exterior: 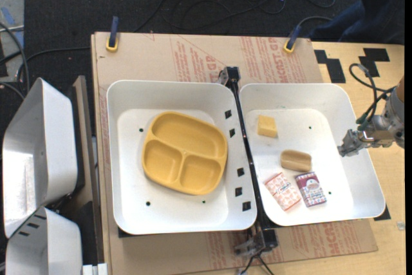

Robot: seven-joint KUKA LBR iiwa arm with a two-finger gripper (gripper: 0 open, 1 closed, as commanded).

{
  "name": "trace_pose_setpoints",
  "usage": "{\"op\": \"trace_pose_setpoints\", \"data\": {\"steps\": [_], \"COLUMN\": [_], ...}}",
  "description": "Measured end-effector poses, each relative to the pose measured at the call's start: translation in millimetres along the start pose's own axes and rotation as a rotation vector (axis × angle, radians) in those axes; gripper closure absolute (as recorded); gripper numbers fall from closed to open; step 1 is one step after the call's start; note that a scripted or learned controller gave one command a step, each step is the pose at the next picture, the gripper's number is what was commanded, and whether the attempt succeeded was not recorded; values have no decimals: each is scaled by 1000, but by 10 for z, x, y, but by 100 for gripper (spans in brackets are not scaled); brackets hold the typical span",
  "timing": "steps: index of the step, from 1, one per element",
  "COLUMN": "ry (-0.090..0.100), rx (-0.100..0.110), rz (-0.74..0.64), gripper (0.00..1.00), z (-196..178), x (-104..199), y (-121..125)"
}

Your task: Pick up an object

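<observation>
Gripper [347, 143] first: we see it at the right rim of the right-hand shallow white bin [360, 167], hanging over the rim from the grey arm, and we cannot tell how it is set, since at this slant it reads as a small grey lump.

We take the tan rounded oblong block [296, 160] as our landmark, as it seems the likeliest thing to pick. It lies on the bin floor to the left of the gripper and a little nearer the camera, well apart from it, with its long axis running roughly left to right, so nearly along the line toward the gripper. Up and to the left of the block sits a pale yellow foam cube [267, 126]. Just below the block lie two flat printed packets, a pink-red one [282, 190] and a darker maroon one [311, 190], side by side. Far left of the block, in the other white bin [122, 158], rests a yellow divided plastic tray [184, 152].

We judge that the coming move needs travel leftward and a descent.
</observation>
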State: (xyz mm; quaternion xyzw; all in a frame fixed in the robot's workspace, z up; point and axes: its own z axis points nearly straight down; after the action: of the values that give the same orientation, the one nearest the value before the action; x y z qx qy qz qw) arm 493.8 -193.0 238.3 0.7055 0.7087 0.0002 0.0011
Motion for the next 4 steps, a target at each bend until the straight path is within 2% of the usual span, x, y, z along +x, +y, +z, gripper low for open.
{"op": "trace_pose_setpoints", "data": {"steps": [2,4], "ry": [2,3], "rx": [0,2], "rz": [-5,-5], "gripper": [100,100], "z": [-157,41], "x": [1012,2066], "y": [47,167]}}
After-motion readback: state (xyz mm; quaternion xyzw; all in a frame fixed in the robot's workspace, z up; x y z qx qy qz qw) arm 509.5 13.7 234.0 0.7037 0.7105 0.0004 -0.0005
